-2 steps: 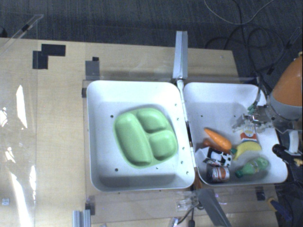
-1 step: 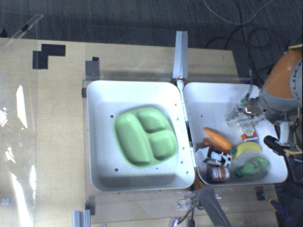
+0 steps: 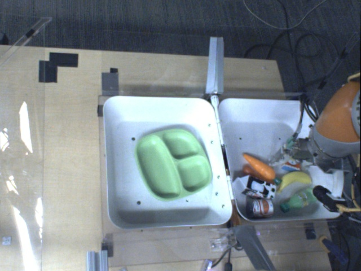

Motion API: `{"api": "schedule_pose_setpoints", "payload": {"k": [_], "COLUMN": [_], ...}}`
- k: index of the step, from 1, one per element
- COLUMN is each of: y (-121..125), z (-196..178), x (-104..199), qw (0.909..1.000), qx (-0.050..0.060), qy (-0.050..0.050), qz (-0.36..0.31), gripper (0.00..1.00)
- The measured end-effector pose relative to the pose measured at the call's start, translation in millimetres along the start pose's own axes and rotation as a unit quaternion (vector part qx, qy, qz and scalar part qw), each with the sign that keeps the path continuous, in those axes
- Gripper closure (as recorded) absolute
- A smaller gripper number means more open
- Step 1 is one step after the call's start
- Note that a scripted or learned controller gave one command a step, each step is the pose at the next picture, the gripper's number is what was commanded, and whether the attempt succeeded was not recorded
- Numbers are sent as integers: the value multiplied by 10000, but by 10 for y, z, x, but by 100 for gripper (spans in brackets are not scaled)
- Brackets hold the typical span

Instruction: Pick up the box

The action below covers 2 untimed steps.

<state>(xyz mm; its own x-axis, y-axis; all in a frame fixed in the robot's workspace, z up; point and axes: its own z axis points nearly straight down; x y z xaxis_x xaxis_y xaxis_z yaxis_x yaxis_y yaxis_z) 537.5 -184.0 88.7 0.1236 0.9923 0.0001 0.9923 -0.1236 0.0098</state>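
Observation:
A small white box with black patches (image 3: 258, 186) lies in the right bin (image 3: 254, 117), near its front. It is wedged between an orange carrot (image 3: 259, 166) and a tin can (image 3: 262, 208). The arm's orange band (image 3: 338, 116) hangs over the bin's right side. Below it, my gripper (image 3: 293, 147) reaches down toward the pile, to the right of and behind the box and apart from it. Nothing shows held in the gripper.
A yellow banana (image 3: 295, 180) and a green bottle (image 3: 294, 201) lie right of the box, with a white, red and blue packet (image 3: 290, 165) behind them. A green divided plate (image 3: 172, 164) sits in the left bin (image 3: 118, 151). Cables trail at the back right.

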Motion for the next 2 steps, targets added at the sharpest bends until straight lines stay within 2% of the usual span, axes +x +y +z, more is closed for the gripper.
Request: {"api": "schedule_pose_setpoints", "payload": {"k": [1,2], "y": [32,571], "z": [-111,-869], "x": [13,481], "qw": [10000,9990], "qx": [-34,17], "qy": [7,-1], "qz": [-7,-441], "gripper": [100,100]}}
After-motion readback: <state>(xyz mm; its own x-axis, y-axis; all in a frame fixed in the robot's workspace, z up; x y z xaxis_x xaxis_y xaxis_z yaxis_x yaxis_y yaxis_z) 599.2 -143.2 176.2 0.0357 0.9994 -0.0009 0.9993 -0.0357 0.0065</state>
